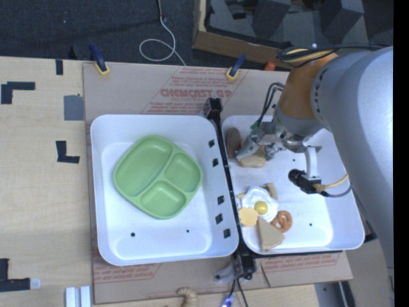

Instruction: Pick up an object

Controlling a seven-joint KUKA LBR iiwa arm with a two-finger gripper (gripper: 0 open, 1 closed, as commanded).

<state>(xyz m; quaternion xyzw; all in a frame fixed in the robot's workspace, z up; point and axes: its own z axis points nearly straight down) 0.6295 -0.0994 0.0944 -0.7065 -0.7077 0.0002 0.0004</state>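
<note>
**Cardboard-topped bench, two bins, arm low in the right one**

Cardboard covers the bench under both shallow white bins; the left white bin [102, 171] holds a green sectioned plastic plate [158, 176]; the right white bin [332, 232] holds toy food, including a fried egg [260, 201], a small pretzel [282, 220] and a tan wedge [270, 236]; the grey arm's wrist hides much of the gripper [255, 147], which sits over a beige bread-like piece [251, 161] beside a brown oval [232, 139]; whether it grips anything I cannot tell.

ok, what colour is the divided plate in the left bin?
Light green, all three compartments alike; the divided plate shows plainly in the camera view.
</note>
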